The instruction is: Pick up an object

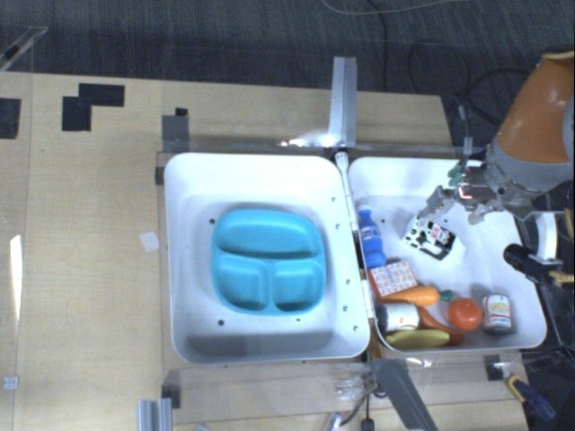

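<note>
The right white bin (pixel 503 173) holds several objects. A small black-and-white packet (pixel 430 238) lies near the bin's middle, and my gripper (pixel 435 210) hangs right over its upper edge, reaching in from the right. I cannot make out whether it touches the packet. A blue bottle (pixel 367 237) lies along the bin's left wall. Below it are a red-patterned box (pixel 393 277), an orange carrot (pixel 414 296), a red tomato (pixel 464 313), a small can (pixel 497 312) and a yellow banana (pixel 419 338).
The left white bin (pixel 184 241) holds a blue divided tray (pixel 268 259). A metal post (pixel 344 97) stands at the back between the bins. The arm's orange band (pixel 539 106) is over the right bin's far right corner.
</note>
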### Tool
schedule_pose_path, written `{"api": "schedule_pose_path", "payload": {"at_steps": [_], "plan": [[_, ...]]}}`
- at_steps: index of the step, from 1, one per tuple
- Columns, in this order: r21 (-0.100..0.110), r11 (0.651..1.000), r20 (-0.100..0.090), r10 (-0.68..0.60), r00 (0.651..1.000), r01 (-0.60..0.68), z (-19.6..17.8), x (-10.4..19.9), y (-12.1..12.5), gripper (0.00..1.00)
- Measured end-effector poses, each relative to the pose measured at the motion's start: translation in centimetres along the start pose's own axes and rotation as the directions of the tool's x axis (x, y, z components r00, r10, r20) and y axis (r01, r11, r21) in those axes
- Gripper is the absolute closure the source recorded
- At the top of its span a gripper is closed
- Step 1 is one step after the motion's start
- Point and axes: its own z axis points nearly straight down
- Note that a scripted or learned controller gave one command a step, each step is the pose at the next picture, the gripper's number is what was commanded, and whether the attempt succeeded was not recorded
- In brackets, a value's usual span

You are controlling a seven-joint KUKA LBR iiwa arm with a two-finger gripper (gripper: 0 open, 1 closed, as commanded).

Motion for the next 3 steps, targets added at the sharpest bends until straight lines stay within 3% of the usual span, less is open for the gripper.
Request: {"api": "schedule_pose_path", "payload": {"at_steps": [1, 2, 3], "plan": [[-0.033, 0.978, 0.003, 0.208, 0.978, -0.208, 8.1, 0.8, 0.5, 0.0], [-0.008, 0.991, 0.001, 0.133, 0.991, -0.133, 10.8, -2.6, 4.5, 0.0], [-0.009, 0.991, 0.001, 0.133, 0.991, -0.133, 10.8, -2.6, 4.5, 0.0]]}}
